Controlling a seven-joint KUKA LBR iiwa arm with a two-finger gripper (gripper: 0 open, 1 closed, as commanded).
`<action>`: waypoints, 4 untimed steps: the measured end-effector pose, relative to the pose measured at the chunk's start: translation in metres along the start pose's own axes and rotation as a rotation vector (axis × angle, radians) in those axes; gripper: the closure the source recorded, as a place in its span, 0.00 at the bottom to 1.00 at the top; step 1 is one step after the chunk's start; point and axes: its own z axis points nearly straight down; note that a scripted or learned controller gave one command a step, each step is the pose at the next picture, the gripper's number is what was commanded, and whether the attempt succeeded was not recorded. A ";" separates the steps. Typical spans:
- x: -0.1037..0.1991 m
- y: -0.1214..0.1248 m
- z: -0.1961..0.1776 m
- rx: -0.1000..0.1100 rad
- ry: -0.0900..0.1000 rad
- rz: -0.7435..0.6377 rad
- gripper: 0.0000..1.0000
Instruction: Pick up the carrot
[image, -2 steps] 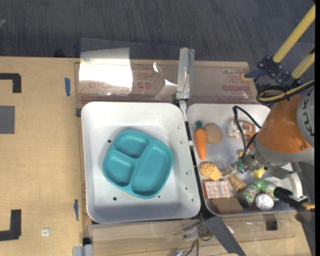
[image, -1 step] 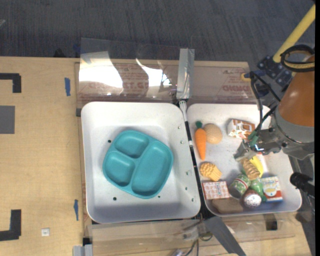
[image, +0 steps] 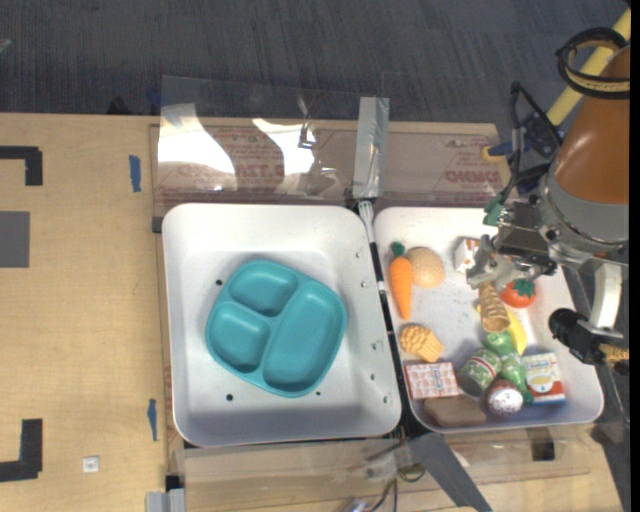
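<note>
The carrot (image: 401, 284) lies in the right bin (image: 590, 405), hard against that bin's left wall, green top pointing to the far side. Just right of the carrot sits a tan ball (image: 426, 266); near its tip lies a waffle (image: 421, 342). The gripper (image: 487, 268) hangs well right of the carrot, over the toys there, and I cannot tell how it is set. To do this well, it should probably travel left until it is over the carrot's middle, straddle the width, and drop clear of ball and wall.
</note>
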 end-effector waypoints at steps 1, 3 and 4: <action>-0.010 0.003 0.070 0.009 -0.002 0.271 1.00; 0.069 0.008 0.061 0.002 0.000 0.024 1.00; 0.113 -0.041 0.113 0.008 0.001 -0.252 1.00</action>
